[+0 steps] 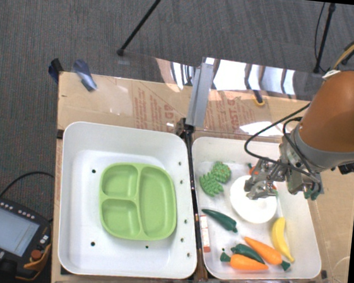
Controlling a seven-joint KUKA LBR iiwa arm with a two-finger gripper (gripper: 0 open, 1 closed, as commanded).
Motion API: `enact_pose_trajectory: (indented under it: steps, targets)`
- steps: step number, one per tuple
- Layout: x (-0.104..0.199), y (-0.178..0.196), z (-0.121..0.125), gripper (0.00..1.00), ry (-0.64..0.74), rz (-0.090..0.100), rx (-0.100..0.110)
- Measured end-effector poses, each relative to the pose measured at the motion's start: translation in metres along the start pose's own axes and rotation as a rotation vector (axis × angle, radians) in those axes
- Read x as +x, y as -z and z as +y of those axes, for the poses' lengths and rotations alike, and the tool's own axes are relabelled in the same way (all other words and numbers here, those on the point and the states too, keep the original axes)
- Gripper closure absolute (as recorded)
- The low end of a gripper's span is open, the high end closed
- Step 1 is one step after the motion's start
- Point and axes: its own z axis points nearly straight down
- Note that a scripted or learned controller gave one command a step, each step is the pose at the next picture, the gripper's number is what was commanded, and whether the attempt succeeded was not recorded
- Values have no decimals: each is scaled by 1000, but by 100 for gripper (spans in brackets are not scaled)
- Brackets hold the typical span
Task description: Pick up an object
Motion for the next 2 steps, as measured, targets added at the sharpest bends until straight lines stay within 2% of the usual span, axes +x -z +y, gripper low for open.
enact_pose_trajectory:
  steps: [1,2]
  targets:
    - [68,-132,19,0,-144,14,-2]
    - [51,-145,-84,0,-332,0,-1]
